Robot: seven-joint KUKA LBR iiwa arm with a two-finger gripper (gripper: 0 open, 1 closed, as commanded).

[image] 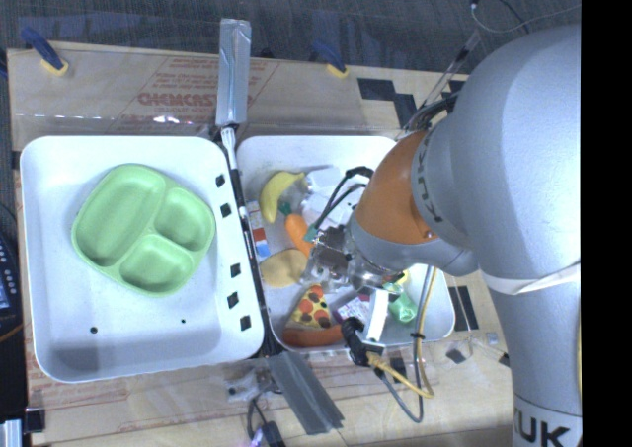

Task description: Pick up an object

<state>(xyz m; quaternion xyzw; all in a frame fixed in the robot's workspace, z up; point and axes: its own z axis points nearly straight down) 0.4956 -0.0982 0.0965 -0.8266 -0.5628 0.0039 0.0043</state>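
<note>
Toys crowd the shallow white right bin (390, 149): a curved yellow plastic banana (277, 193), a tapered orange carrot (297, 232), a flat pizza slice (314, 309). The grey metal pincer (341, 272) hangs above them; its opening perhaps narrow, I cannot tell. A smooth green three-compartment plate (144, 228) fills the left bin (39, 238).

green divided plate (145, 228) sitting in the left white bin (44, 336), blue clamps (44, 50) on the cardboard sheet (148, 85) at the back, wooden bench (148, 406) underneath
</note>
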